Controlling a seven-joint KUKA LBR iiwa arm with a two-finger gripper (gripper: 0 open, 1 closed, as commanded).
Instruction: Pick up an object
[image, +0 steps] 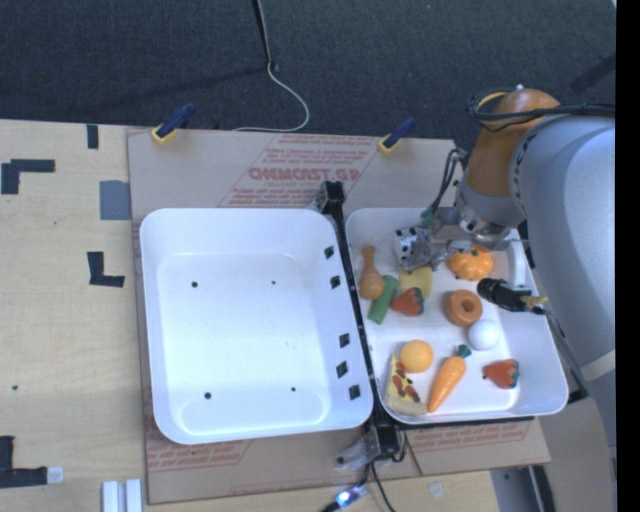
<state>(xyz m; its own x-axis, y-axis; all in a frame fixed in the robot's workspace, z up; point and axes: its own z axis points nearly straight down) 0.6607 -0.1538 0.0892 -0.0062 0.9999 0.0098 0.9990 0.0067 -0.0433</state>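
The jaws (432, 243) are hanging low over the far end of the right bin (540, 400), above a yellow piece (418, 280); whether they are apart or together cannot be told. Toy foods are crowding this bin: a glossy carrot (447, 381), a ringed doughnut (463, 307), a smooth white egg (483, 336), a strawberry (503, 373). The left bin (160, 300) is offering wide room, its rim touching its neighbour's on the cardboard-covered counter (290, 170).

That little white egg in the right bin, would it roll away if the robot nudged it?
Probably. The egg looks smooth and rounded, so a push would likely set it rolling. It shouldn't go far: the donut sits right beside it and the bin wall is close. Its smooth surface may slip between fingers.
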